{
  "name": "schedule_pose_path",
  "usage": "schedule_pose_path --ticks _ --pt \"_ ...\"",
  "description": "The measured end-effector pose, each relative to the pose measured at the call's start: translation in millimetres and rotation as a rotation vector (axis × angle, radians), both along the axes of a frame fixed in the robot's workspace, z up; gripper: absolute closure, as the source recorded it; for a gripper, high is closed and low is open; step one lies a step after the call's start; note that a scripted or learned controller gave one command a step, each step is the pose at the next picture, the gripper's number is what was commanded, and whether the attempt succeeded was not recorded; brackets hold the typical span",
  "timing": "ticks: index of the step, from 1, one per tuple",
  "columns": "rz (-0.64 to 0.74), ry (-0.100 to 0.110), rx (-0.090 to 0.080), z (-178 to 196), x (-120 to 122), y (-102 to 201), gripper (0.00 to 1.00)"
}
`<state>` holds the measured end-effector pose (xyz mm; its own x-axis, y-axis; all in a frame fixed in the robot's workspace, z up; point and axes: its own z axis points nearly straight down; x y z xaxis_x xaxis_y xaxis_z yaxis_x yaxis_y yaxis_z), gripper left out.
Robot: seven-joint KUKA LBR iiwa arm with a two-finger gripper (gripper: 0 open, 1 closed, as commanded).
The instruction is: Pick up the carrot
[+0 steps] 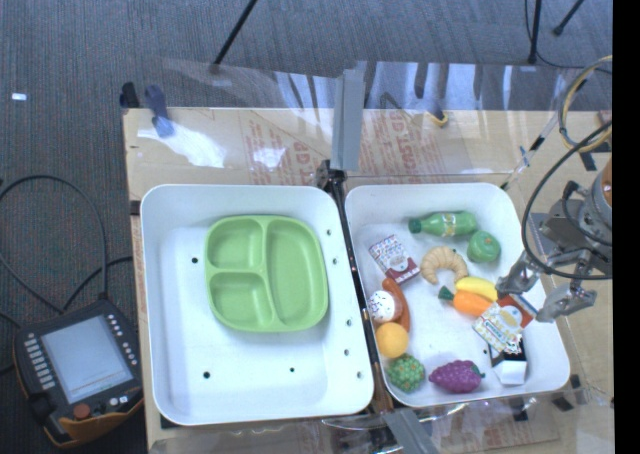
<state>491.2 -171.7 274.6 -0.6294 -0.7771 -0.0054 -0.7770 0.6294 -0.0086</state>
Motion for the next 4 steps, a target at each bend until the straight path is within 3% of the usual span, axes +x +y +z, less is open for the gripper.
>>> schedule_pose_path --ticks 1,2,3,4 --pt "-0.001 0.009 0.005 -4 -1 1 0.0" --pt "0.008 0.023 0.01 -164 57 44 0.0" --pt "0.074 0.006 0.001 -181 66 42 0.0" --pt "0.076 0.002 0.001 -170 68 43 1.0"
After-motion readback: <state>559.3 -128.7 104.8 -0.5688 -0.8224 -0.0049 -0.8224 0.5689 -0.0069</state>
